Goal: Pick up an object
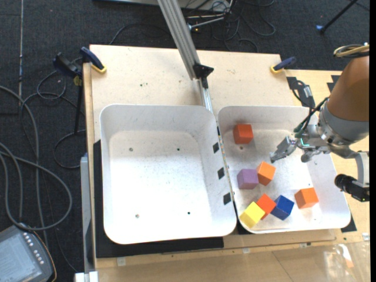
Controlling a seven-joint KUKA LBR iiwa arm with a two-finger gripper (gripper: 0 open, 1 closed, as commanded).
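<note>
The arm (352, 104) enters from the right side and reaches over the right bin (329, 207), with its orange band high at the right edge of the view. The claw (283, 151) hangs above the middle part of this bin, and its two grey fingers (278, 154) point to the left and a little down. They look slightly apart at the tips, and nothing is between them, so the claw is open and it grips no object. All the blocks are in the right bin. A red block (242, 133) lies alone near the back of the bin, to the left of the claw. A purple block (247, 178) lies near the left wall of the bin, and a small orange block (266, 173) is touching it on the right side, a little tilted. This orange block is the nearest one to the fingers, just below and left of them, but apart from them. At the front of the bin three blocks sit close together: a yellow block (252, 214), a red-orange block (266, 204) and a blue block (283, 207). Another orange block (306, 197) lies to the right of the blue one, a little apart. The left bin (111, 157) stands beside the right bin on the pale surface (153, 75). A metal bar (179, 31) goes from the top of the view down to the place where the two bins meet.
</note>
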